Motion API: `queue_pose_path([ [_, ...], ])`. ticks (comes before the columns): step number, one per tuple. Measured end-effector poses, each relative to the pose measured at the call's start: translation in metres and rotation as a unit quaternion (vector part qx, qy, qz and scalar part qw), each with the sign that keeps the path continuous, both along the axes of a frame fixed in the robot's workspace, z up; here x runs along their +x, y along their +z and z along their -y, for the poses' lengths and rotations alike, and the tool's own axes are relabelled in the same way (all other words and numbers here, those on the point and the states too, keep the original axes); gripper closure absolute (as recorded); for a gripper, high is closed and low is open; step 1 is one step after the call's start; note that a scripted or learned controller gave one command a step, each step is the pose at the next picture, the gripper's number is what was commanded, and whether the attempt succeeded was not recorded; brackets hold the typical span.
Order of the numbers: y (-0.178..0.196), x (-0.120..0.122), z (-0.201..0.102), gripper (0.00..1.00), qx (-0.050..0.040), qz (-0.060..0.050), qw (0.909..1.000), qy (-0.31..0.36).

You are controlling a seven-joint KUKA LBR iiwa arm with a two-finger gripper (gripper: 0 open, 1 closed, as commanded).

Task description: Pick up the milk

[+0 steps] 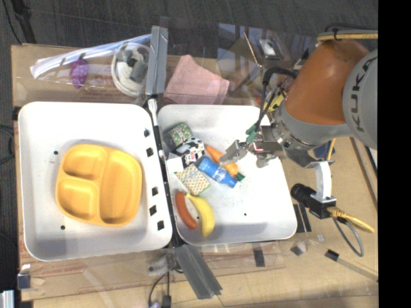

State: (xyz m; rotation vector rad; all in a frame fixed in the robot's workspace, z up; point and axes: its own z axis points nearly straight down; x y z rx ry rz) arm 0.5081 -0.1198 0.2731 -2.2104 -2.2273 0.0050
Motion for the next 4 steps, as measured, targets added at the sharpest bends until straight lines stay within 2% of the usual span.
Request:
queue_pose_path([
  [1,-0.117,0.066,-0.015,0.00,-0.0001,-0.001,1.0000,-0.003],
  [2,-0.183,0.132,-0.029,0.00,0.0002,0.000,0.9994,0.033],
  [3,-0.182,0.095,-0.017,0.00,0.0011,0.000,0.9910,0.134],
  [4,-0.172,0.095,-0.016,1.00,0.0009,-0.001,0.9909,0.134],
])
